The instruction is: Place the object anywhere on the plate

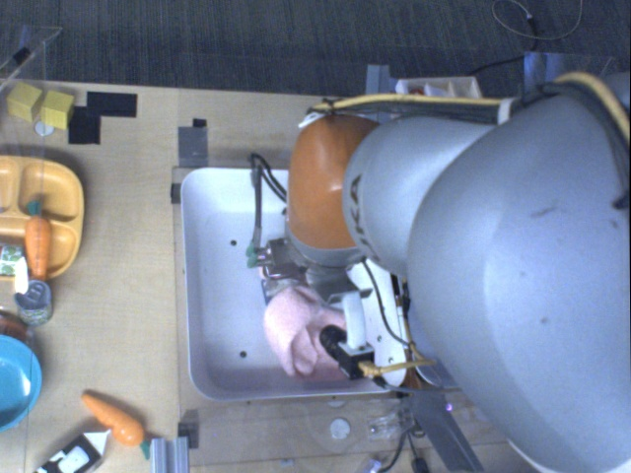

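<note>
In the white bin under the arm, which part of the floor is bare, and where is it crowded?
The white bin has bare floor along its left wall and upper-left corner. It is crowded at lower right, where the arm hangs over a pink object.

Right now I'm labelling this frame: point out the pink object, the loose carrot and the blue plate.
pink object (pixel 292 333), camera view, its left bulge
loose carrot (pixel 114 418), camera view, mid-body
blue plate (pixel 14 380), camera view, its rim area
</note>
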You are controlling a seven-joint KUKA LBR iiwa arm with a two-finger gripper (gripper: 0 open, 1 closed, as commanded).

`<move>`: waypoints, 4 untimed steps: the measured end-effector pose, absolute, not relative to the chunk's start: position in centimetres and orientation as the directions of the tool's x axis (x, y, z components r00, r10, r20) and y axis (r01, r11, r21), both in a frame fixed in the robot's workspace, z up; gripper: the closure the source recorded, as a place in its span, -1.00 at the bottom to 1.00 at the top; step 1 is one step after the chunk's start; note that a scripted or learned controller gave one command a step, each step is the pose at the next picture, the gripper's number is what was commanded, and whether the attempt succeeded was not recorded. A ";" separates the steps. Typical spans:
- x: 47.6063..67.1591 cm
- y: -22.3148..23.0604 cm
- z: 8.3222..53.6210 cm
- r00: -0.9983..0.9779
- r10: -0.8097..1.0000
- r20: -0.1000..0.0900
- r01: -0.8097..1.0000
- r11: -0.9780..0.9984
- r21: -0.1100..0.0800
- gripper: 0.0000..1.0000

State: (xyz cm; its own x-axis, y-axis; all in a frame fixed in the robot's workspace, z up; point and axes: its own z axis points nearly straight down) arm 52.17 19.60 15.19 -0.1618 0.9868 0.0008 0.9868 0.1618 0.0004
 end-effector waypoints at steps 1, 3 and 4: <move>48.8 13.9 22.4 -0.211 0.977 0.000 0.977 0.211 0.007 1.00; 48.8 15.6 16.4 0.028 1.000 0.002 1.000 -0.028 0.005 1.00; 52.6 11.1 20.5 -0.049 0.999 0.001 0.999 0.049 0.006 1.00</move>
State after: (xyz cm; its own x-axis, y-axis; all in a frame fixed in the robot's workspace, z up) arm 52.61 11.06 20.52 -0.0491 0.9988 0.0013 0.9988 0.0491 0.0062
